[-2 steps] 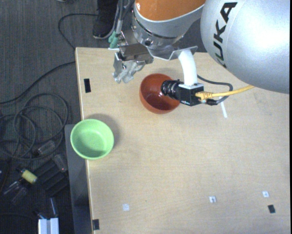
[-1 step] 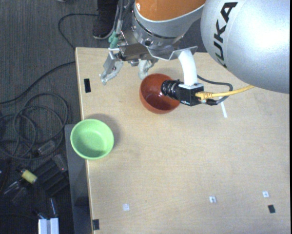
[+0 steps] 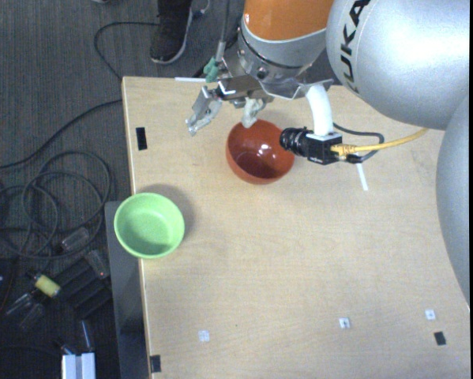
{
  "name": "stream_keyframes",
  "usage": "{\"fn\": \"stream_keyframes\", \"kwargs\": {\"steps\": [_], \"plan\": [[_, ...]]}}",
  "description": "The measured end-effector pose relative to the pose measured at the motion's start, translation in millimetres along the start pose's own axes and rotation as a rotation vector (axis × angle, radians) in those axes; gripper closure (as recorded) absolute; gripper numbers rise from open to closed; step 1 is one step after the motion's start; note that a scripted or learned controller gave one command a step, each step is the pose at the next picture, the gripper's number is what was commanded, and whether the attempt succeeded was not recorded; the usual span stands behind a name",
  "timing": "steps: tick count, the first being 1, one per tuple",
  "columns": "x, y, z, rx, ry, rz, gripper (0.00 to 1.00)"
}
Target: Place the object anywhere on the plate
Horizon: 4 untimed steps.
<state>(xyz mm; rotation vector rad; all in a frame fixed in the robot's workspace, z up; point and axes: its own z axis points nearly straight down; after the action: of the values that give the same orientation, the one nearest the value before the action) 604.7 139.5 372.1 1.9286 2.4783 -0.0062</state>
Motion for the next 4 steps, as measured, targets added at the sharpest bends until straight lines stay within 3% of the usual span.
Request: {"fn": "stream_keyframes", "kwargs": {"steps": [1,2,3,4], "plan": [[0,0,-9,0.001,-0.003,0.000,1.00],[-53,52,-61,-0.001,0.001,0.211,1.00],[-53,52,-61,-0.001,0.000,0.211,0.00],[-100,40,-61,0.001,0.001,0.336,0.00]]}}
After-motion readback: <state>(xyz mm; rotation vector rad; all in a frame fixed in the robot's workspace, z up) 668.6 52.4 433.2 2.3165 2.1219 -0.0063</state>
